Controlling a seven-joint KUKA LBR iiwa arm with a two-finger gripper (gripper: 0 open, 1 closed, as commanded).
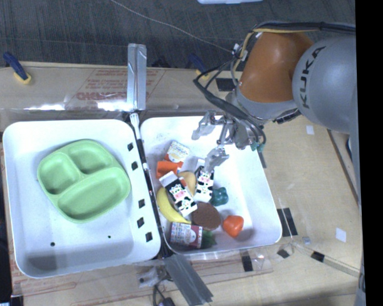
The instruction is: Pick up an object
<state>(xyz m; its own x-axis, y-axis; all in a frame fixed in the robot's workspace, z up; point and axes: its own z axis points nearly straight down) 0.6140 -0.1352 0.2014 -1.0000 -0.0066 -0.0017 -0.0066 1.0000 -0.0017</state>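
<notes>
Landmark: right bin (pixel 259 197). Gripper (pixel 212 160) hangs over its upper middle, above the toy pile. In pile: banana (pixel 169 206) at bin's left side, two cow-print blocks (pixel 182 197) beside it, orange piece (pixel 233 225) toward lower right, teal piece (pixel 219 195) at centre. Green divided plate (pixel 84 178) in left bin (pixel 25 249).

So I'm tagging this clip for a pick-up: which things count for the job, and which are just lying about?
For the job: gripper; banana; orange toy; teal toy; cow-print blocks; right bin.
Lying about: green divided plate; left bin; blue clamp.
</notes>
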